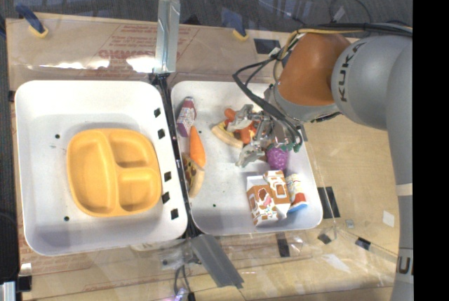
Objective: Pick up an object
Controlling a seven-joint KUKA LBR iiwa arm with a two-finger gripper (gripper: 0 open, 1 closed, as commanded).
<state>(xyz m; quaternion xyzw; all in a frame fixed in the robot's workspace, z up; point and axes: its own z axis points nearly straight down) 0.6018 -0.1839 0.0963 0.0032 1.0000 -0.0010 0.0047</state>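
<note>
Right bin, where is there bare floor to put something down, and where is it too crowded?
In the right white bin, bare floor lies between the orange carrot and the small printed carton, running to the near rim. The left white bin has bare margins around the yellow divided tray. It is crowded under the gripper, around the purple toy.

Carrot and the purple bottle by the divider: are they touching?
Apart. The camera view shows the carrot lying just below the purple bottle, with a thin strip of white bin floor between them.
</note>
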